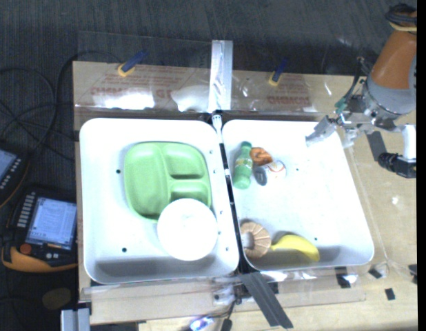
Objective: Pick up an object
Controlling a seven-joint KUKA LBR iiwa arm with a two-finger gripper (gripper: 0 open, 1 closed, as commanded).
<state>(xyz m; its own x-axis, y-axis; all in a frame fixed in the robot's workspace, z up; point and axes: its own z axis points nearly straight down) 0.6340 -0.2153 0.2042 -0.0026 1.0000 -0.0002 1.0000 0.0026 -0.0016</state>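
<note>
Camera view puts the banana at the right bin's six-o'clock wall, long axis running nine to three, yellow and curved, touching a tan ridged shell-like piece at its nine o'clock. From the claw, it lies toward seven o'clock, well apart. Nearer, at the claw's nine o'clock, sits a green bottle with an orange toy. Whether the claw is open or closed I cannot tell.

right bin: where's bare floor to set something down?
Free: the right bin floor right of the green bottle cluster and above the banana, under the pincer. Crowded: its left wall and front-left corner, by the round brown object.
</note>
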